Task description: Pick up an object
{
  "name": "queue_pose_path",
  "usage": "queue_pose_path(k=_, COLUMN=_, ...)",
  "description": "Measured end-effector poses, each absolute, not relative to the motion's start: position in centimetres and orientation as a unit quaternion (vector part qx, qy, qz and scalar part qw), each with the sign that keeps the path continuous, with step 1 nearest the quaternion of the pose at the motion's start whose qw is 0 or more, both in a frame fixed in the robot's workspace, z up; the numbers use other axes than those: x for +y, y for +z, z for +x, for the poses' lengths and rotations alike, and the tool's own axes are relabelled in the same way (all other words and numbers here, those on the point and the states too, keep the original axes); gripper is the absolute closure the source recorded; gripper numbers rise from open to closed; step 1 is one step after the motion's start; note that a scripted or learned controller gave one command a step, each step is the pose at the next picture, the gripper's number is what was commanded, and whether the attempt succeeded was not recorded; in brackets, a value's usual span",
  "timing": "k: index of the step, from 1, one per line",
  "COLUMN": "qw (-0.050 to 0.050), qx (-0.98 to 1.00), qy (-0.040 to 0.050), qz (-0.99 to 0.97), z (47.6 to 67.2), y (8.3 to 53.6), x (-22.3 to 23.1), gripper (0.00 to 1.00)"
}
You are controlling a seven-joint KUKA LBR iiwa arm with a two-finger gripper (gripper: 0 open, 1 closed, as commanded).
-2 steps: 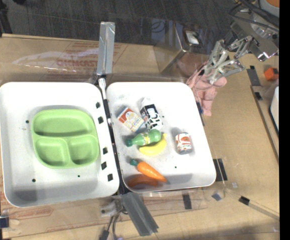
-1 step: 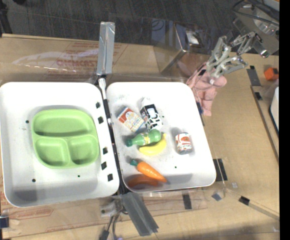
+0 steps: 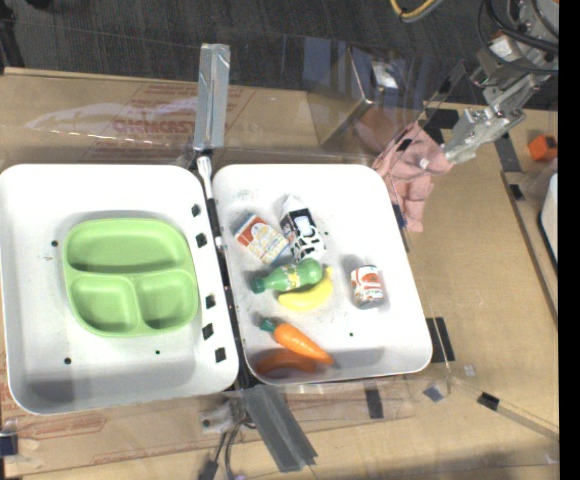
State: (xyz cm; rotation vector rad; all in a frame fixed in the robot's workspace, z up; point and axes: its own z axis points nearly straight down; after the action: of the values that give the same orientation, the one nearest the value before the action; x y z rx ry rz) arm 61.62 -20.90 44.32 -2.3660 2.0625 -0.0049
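Note:
My gripper (image 3: pixel 442 154) is above the far right corner of the right bin (image 3: pixel 395 218), reaching in from the upper right. A limp pink cloth (image 3: pixel 413 178) hangs from its fingertips, which are shut on the cloth's top, and trails down past the bin's rim. Inside the right bin lie an orange carrot (image 3: pixel 295 340), a yellow banana (image 3: pixel 310 295), a green bottle (image 3: pixel 282 277), a red and white can (image 3: pixel 367 285), a small orange and white carton (image 3: pixel 259 238) and a black and white carton (image 3: pixel 303 228).
The left bin (image 3: pixel 30 358) holds a green divided tray (image 3: pixel 130 273). A clear plastic sheet (image 3: pixel 355 93) lies on the brown bench behind the bins. Cables and a yellow hose (image 3: pixel 425 8) hang at the upper right.

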Motion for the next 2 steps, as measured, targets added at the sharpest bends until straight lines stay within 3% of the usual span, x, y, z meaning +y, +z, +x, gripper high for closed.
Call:
queue_pose_path(k=1, qw=0.003, qx=0.657, qy=-0.0025, qz=-0.754, z=61.7, y=45.4, x=-20.8, gripper=1.00)
queue_pose_path(k=2, qw=0.000, qx=0.276, qy=-0.0009, qz=-0.961, z=60.4, y=43.2, x=-20.3, gripper=1.00)
